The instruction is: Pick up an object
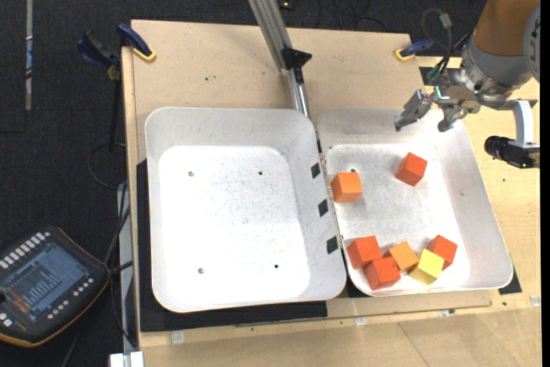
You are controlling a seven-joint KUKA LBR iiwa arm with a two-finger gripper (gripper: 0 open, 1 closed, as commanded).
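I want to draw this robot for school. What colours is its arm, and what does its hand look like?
The arm is grey metal with a wide orange band above the wrist. Black cables loop beside it. Its hand is a small gripper with two thin, dark grey fingers, more like tongs than a real hand.

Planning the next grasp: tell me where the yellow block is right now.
The yellow block lies in the right bin, near its front edge, touching an orange block on its left and a red-orange block just behind it.
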